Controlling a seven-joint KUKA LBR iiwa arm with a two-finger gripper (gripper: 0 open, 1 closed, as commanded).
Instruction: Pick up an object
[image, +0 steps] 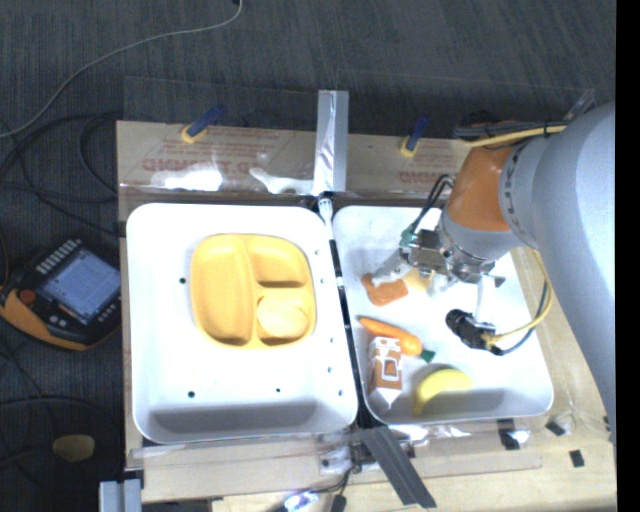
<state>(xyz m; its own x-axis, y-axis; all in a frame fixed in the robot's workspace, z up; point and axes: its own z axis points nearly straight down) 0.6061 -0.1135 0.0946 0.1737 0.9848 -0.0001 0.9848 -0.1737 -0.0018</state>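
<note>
We see the arm (560, 190) reaching from the right into the right bin (520, 400), gripper (425, 262) low over its upper middle. Nearest obj is an orange block (385, 290), long axis roughly left-right w/ slight tilt, lying just left of and below the gripper, close to it but not between the fingers as far as we can tell. Finger state: cannot tell, wrist hides them. Carrot (390, 333) lies below the block, pointing down-right, green end at right. Below that a small box (386, 365), upright-ish; yellow lemon (441, 386) beside it. Left bin (150, 400) holds a yellow tray (250, 288).
</note>
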